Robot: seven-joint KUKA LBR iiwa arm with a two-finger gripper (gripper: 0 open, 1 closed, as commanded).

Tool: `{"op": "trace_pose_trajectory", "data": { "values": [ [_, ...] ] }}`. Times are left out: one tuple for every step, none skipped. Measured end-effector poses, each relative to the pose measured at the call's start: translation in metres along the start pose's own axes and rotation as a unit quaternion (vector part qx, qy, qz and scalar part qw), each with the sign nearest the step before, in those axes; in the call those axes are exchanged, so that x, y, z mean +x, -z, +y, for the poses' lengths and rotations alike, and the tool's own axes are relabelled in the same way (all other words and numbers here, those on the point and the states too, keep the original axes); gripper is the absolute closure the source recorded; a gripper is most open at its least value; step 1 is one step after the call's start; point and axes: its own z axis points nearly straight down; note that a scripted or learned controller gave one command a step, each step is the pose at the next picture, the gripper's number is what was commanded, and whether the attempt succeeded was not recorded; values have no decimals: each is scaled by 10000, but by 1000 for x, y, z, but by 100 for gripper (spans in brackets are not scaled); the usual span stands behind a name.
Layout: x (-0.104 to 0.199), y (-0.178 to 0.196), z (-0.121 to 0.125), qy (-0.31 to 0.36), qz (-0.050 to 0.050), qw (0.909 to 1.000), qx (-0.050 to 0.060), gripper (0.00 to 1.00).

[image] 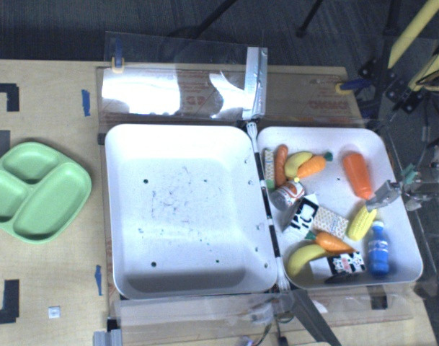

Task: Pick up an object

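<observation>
While two white bins sit side by side on the wooden surface (pixel 53 85), the left bin (pixel 183 207) holds nothing and the right bin (pixel 403 258) holds all the objects. Counted there: two bananas, one (pixel 297 162) near the top and one (pixel 300 256) near the bottom; two small carrots (pixel 313 166) (pixel 333 243); one large orange carrot (pixel 357 174); one corn cob (pixel 362 222); one blue bottle (pixel 378 248); one sausage (pixel 280 164). One green divided plate (pixel 35 191) lies at far left. At the right bin's right edge the hand (pixel 389 191) hangs above the corn cob, holding nothing; its opening cannot be told.
</observation>
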Motion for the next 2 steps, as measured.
{"op": "trace_pose_trajectory", "data": {
  "values": [
    [-18,-126,33,114,52,9999,-54,0],
    [-21,-116,33,97,18,9999,-74,100]
  ]
}}
